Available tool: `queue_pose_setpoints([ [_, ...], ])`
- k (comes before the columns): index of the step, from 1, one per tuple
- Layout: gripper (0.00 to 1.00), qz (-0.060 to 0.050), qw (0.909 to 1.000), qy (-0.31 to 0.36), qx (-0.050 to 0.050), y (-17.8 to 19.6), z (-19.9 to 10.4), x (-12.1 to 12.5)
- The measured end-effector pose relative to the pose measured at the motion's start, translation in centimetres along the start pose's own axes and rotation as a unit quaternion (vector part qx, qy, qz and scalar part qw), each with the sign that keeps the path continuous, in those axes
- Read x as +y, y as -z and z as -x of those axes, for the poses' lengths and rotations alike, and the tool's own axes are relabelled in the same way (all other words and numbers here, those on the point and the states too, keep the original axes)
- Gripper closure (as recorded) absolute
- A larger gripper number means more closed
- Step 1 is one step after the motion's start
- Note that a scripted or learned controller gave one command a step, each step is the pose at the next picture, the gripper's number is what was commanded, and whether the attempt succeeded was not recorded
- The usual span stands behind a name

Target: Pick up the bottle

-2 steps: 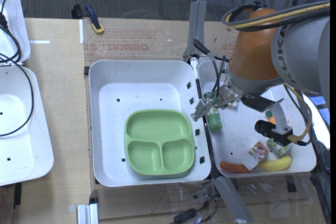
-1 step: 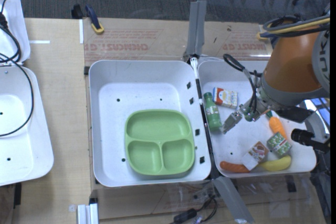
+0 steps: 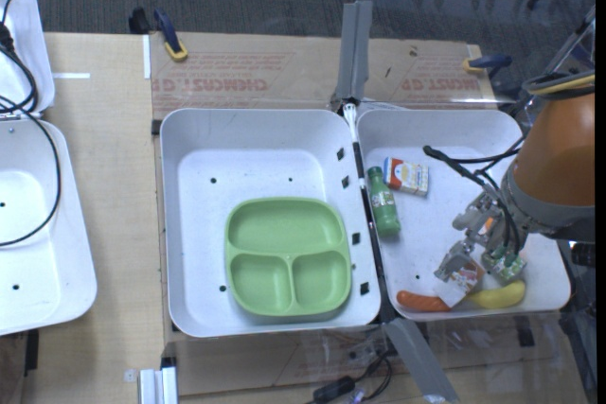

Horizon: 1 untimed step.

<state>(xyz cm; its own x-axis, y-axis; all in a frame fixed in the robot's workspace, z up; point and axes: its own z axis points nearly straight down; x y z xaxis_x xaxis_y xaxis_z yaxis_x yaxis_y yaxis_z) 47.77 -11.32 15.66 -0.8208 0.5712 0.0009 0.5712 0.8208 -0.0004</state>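
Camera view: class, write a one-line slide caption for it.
Green bottle lies at the right bin's left wall; the pincer hovers near the banana.

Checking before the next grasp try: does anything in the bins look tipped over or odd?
The bottle lies on its side by the right bin's left wall, not upright. The gripper is off to its right, near the banana. Nothing looks spilled.

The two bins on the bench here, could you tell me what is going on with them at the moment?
The robot arm reaches into the right bin, its gripper low near a banana and a red item. The green bottle it should pick up lies untouched by the divider, beside a small carton. The left bin holds a green divided plate.
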Motion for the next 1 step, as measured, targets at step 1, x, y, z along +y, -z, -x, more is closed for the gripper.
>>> queue_pose_setpoints([
  [1,1.0,0.001,1.0,-0.002,-0.001,0.9,0.13,0.07],
])
